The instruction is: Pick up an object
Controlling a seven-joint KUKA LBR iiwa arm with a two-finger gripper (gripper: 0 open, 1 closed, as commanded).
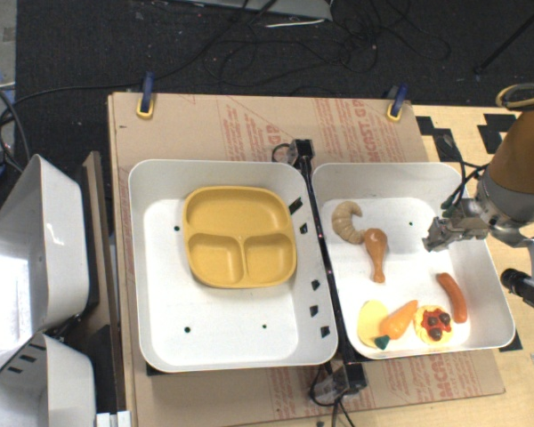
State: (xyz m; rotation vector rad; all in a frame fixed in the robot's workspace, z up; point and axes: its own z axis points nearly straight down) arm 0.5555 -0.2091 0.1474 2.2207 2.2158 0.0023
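Observation:
My gripper [439, 235] hangs over the right bin [400, 178] near its right wall, reaching in from the right. To its left in this bin lie a tan croissant [345, 219] and a brown chicken drumstick [376, 251]. A red-orange sausage [453, 296] lies below the gripper. Along the front of the bin sit an orange carrot [400, 319] on a yellow slice [371, 321], and a small yellow tart with dark berries [436, 324]. Nothing shows between the gripper's tips.
The left bin [160, 327] holds a yellow three-compartment plate [240, 237]. A black divider strip [316, 238] runs between the bins. Both bins sit on a cardboard sheet [231, 118]. White containers [36, 238] stand off the bench at the left.

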